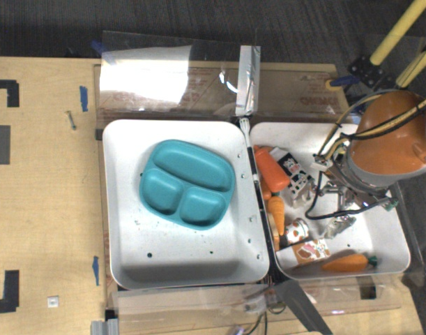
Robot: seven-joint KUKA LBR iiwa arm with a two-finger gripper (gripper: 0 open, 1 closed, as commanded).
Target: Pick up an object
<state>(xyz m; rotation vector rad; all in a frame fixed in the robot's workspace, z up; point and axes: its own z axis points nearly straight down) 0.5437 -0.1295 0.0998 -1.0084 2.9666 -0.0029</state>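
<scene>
Reaching in from the right, the grey arm with the orange wrist band hangs over the right-hand shallow white bin. The gripper sits low among cables in the middle of that bin; whether it is open or closed cannot be told.

Candidate objects lie left of and below the gripper:
- A long orange carrot-shaped toy, beside the left wall, long axis running top-left to bottom-right.
- A smaller orange piece below it, lying along the wall.
- A second orange carrot with a green end near the front wall, lying roughly left to right.
- A small printed packet; its writing is too small to read.

The left-hand white bin carries a teal three-compartment plastic tray, well apart from the gripper.
</scene>
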